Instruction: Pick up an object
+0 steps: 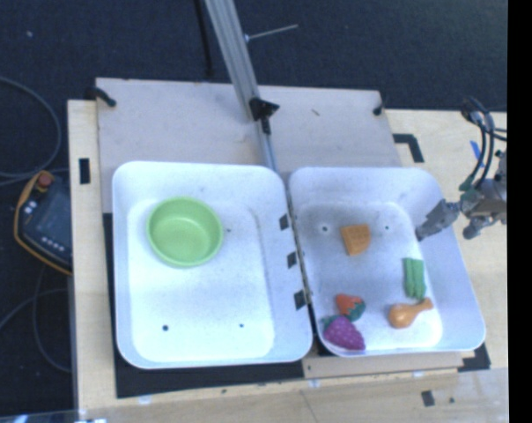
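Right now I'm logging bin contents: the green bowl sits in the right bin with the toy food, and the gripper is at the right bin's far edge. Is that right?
Not quite. The green bowl sits in the left bin, apart from the toy food, which lies in the right bin. The camera view shows this. The gripper is indeed at the right bin's far edge.

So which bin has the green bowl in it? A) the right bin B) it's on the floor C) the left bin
C: the green bowl sits in the left bin, while the right bin holds the small toy foods, like the purple grapes and the orange wedge.
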{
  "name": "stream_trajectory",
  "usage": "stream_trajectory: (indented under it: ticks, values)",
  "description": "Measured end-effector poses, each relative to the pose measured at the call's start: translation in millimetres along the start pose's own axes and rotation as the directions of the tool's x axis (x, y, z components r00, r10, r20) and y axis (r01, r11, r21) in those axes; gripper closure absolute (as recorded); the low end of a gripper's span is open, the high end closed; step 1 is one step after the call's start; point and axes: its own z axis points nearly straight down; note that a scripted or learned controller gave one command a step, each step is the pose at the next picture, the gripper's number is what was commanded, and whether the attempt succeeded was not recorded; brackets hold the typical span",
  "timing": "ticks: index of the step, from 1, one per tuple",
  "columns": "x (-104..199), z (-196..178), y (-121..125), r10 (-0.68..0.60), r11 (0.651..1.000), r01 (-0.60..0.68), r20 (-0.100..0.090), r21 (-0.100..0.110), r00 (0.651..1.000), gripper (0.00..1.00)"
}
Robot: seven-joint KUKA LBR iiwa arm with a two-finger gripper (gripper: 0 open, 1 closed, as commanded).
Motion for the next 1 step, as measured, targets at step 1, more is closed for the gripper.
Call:
stream_trajectory:
  ticks: [1]
  values:
    - [0.0,-0.1,0.0,0.001,1.000,-0.001,0.000,0.000,1.000,0.00]
